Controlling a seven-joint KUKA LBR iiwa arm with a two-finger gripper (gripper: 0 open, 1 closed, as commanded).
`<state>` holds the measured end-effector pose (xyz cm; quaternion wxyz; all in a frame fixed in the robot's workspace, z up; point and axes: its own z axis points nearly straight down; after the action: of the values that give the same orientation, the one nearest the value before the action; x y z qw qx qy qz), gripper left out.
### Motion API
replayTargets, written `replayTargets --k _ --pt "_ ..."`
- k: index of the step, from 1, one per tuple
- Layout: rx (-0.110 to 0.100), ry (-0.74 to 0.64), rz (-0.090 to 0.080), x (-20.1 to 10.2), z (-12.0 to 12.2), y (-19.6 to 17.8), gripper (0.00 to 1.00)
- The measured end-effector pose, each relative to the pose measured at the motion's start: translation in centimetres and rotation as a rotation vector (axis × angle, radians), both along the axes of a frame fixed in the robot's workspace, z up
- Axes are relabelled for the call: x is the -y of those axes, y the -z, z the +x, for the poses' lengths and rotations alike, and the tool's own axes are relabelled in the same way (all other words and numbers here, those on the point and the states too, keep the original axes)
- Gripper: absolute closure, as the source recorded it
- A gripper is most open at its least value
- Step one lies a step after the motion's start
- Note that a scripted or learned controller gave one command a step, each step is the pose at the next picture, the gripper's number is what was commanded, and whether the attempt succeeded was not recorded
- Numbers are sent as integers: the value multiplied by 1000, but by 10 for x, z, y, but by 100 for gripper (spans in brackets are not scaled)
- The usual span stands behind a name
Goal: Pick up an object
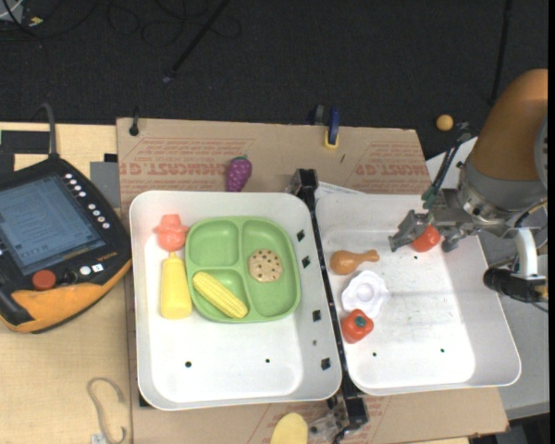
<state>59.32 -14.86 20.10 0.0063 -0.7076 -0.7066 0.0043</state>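
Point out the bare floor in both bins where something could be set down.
Left bin: the strip in front of the green tray. Right bin: the floor right of the red pepper and white piece. Crowded: the right bin's left edge.

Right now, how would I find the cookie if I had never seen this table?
Look at the left white bin, then at the green divided plate inside it. The cookie lies in the plate's upper right compartment. It is round, tan and dotted with dark chips, unlike the long yellow corn in the compartment below it.
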Motion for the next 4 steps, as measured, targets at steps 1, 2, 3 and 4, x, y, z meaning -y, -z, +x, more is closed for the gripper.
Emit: replayTargets --k 1,2,3,4 --pt "14 -2 -2 0 3 -8 0" --pt "10 -4 -1 -3 3 35 0" --pt "9 0 0 -11 -3 84 0" --pt "14 -2 -2 -14 -2 114 0"
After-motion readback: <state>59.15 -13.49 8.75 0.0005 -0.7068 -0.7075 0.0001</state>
